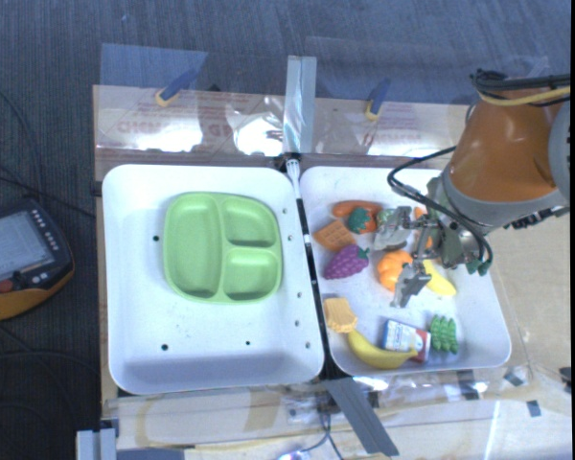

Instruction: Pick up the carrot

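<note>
I reach in from the right with my grey arm and its orange band [503, 151], and my 2-finger gripper [414, 274] hangs over the middle of the right shallow white bin [479, 338]. My fingers [405, 290] are spread apart, nothing between them, their tips pointing down just beside a round orange toy fruit [393, 268] and a small yellow piece [440, 283] that lies to the right of it. The orange toy carrot with a green leafy end [354, 215] lies at the far left part of this same bin, to the left of my gripper and apart from it, with its green end pointing right. Just near of the carrot sits a flat orange waffle-like cracker [332, 234], and near of that a purple bunch of toy grapes [346, 261]. At the near side of the bin I see a yellow toy banana [376, 354], a yellow wedge [339, 314] to its left, a small white and red carton [402, 337] and a green ridged toy [444, 334] to the right. The left shallow white bin [144, 353] holds a light green plastic plate with 3 compartments [222, 247]. On the dark floor at the far left lies a control pendant with a grey screen [21, 252].
</note>
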Robot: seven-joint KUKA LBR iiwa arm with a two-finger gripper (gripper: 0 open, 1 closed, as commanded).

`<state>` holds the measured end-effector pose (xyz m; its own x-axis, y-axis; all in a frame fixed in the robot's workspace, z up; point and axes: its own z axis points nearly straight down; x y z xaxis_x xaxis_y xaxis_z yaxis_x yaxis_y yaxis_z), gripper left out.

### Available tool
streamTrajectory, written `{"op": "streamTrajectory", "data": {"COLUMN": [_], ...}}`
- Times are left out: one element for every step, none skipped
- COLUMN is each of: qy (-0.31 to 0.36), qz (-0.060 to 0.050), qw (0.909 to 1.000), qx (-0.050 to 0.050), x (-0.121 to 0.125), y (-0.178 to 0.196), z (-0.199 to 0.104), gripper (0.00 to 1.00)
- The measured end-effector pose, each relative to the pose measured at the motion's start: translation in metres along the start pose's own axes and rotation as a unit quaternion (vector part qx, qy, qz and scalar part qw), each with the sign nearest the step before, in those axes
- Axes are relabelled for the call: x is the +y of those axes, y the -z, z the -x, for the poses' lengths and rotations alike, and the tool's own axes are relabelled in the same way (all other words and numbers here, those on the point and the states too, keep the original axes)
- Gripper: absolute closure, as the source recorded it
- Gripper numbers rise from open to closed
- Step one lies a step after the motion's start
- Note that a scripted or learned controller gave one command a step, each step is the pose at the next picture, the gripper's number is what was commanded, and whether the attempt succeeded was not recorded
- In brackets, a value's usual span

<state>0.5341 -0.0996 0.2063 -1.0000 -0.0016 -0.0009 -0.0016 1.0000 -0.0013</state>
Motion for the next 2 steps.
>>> {"op": "streamTrajectory", "data": {"qy": [-0.014,-0.104], "qz": [0.001,0.001], "qw": [0.9999,0.9946], "qx": [0.006,-0.003], "x": [-0.008,-0.002], "y": [-0.099,-0.116], "z": [-0.015,0.025], "gripper": [0.00,0.00]}}
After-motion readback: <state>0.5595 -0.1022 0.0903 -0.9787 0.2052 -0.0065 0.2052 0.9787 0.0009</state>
